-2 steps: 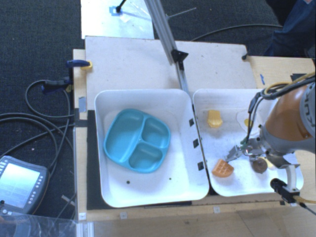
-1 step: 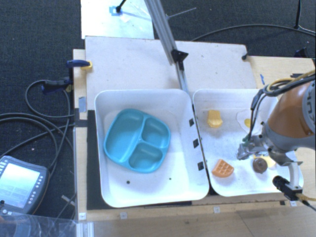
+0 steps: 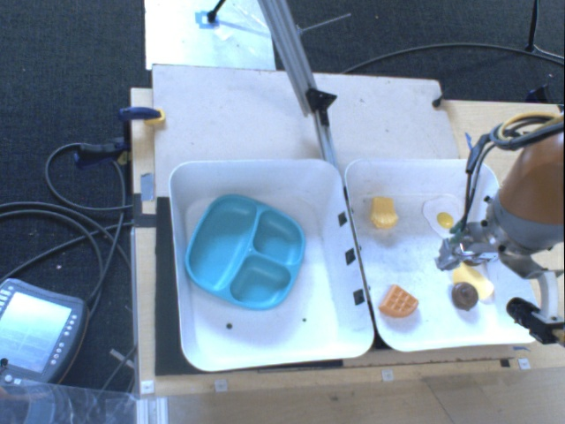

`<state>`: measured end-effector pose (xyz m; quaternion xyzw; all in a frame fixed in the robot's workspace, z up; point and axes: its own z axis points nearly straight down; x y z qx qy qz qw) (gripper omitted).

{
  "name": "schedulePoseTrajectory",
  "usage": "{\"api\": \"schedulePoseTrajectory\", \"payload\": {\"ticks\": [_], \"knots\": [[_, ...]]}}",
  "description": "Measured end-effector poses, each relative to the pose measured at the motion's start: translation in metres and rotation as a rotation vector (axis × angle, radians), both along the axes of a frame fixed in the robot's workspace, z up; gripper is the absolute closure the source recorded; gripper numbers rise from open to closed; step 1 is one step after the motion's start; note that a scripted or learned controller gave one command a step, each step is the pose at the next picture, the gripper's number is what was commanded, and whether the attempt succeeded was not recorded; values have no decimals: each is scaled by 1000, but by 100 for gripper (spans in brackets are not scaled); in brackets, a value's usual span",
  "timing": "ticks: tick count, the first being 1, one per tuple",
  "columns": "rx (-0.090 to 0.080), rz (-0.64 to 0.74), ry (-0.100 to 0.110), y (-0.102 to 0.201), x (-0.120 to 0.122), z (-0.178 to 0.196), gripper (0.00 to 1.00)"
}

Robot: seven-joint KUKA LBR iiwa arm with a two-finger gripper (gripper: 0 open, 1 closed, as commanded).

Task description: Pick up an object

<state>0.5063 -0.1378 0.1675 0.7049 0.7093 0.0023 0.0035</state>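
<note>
Jaws [image 3: 453,256] state: cannot tell, hovering by pale yellow plastic toy chunk [image 3: 474,280] in right white bin [image 3: 388,321]. Likely light, rigid, slick; grip its narrow sides.

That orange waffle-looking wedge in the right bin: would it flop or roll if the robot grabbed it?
The orange wedge lies flat with a grid-patterned face, so it probably won't roll. It looks like a moulded toy, likely stiff and light. Lying so low on the right bin floor, it may be awkward to pinch and could slide instead.

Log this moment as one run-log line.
gripper: over right bin | nearest: yellow piece, brown piece | grasp: none visible
</note>
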Motion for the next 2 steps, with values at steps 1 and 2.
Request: {"api": "schedulePoseTrajectory", "payload": {"ticks": [1, 2], "knots": [[-1, 0, -2, 0, -2, 64, 100], [1, 1, 4, 0, 0, 77, 100]]}}
